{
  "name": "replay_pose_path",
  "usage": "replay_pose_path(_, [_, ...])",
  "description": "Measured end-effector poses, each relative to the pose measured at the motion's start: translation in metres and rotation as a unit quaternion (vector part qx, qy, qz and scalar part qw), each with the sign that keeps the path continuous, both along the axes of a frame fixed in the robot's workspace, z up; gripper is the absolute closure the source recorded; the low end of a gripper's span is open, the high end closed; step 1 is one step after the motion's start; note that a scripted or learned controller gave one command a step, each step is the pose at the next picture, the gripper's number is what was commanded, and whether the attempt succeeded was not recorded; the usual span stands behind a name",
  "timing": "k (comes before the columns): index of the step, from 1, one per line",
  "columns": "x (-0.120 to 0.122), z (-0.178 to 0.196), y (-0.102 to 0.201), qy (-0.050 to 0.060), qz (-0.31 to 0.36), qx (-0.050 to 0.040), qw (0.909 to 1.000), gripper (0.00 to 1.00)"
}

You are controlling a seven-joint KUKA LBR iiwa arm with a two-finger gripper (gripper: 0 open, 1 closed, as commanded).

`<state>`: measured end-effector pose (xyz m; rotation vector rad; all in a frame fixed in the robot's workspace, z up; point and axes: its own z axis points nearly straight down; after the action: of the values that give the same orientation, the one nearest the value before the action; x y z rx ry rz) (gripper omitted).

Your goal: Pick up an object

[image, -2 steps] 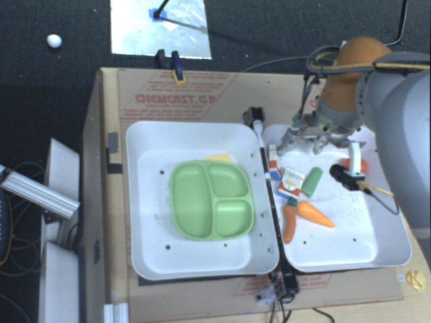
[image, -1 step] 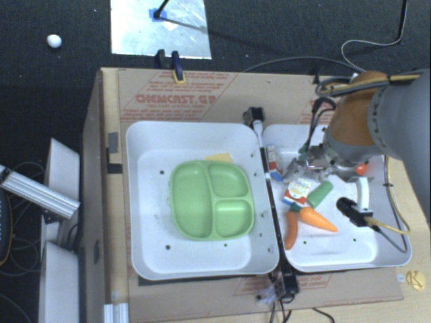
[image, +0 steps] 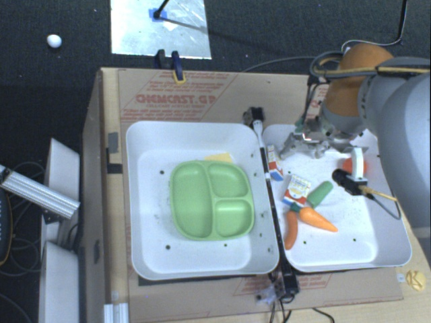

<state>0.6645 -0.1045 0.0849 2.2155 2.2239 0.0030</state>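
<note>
I read the gripper (image: 311,143) at upper right of frame, over the back edge of the right bin (image: 387,247). Fingers appear spread w/ nothing between them. Candidate obj: carrot (image: 318,219), center-right of frame, resting on the bin floor just beside a green cylinder (image: 320,193) and a small carton (image: 297,188). Carrot lies below the gripper in frame, well apart; long axis runs left-to-right, tip to lower right. Approx. move: toward frame bottom, jaws set across that axis

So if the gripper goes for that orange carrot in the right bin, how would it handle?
The carrot is tapered and rounded, so it would probably roll or squirt out of a pinch. It looks like a light plastic toy. It touches a second orange piece, which may shift too.
</note>
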Motion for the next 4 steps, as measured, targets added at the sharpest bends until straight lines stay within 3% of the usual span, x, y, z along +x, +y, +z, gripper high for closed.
replay_pose_path(1, [-0.023,0.081,-0.077,-0.001,-0.001,-0.0017,1.0,0.0])
replay_pose_path(2, [0.003,-0.002,-0.066,0.002,0.0,0.0003,1.0,0.0])
replay_pose_path(3, [0.005,0.001,-0.101,0.001,0.0,0.0012,1.0,0.0])
replay_pose_path(4, [0.006,0.013,-0.101,-0.002,0.002,-0.001,1.0,1.0])
